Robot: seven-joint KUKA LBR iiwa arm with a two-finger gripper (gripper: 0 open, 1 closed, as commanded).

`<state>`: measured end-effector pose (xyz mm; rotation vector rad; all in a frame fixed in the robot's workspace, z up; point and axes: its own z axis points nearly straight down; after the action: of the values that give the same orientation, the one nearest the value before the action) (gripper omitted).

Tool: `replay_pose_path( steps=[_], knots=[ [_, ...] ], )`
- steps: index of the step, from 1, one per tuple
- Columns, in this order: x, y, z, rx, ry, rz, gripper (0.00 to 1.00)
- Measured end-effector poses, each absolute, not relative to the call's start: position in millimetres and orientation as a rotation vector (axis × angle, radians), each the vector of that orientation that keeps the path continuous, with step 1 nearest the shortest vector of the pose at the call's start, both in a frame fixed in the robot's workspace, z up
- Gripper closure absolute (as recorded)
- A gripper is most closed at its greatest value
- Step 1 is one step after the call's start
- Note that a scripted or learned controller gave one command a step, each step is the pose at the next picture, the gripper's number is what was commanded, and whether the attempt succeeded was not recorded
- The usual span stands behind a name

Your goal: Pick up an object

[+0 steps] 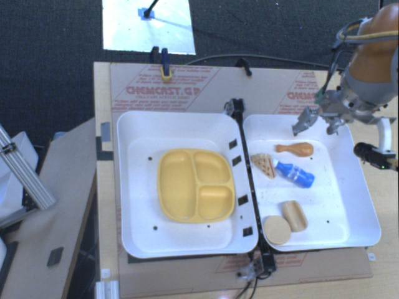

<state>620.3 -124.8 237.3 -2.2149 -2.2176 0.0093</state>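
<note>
Approach step: end effector [317, 121] hovers released, grasping nothing, over right white bin [365, 195]. Next, needs lowering onto nearby brown plastic drumstick [295, 149], then clenching.

We note the gripper [319, 123] over the right bin's [355, 185] far edge, fingers apart, nothing between them. Below lie a drumstick [295, 149], blue bottle [295, 174], waffle wedge [264, 165], two tan pieces. Left bin [134, 185]: yellow divided plate [196, 185].
</note>
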Motion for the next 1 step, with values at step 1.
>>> replay_pose_path(
  steps=[1],
  knots=[
    [622.5,-124.7,243.7,-2.219,-2.226,-0.001,0.0]
  ],
)
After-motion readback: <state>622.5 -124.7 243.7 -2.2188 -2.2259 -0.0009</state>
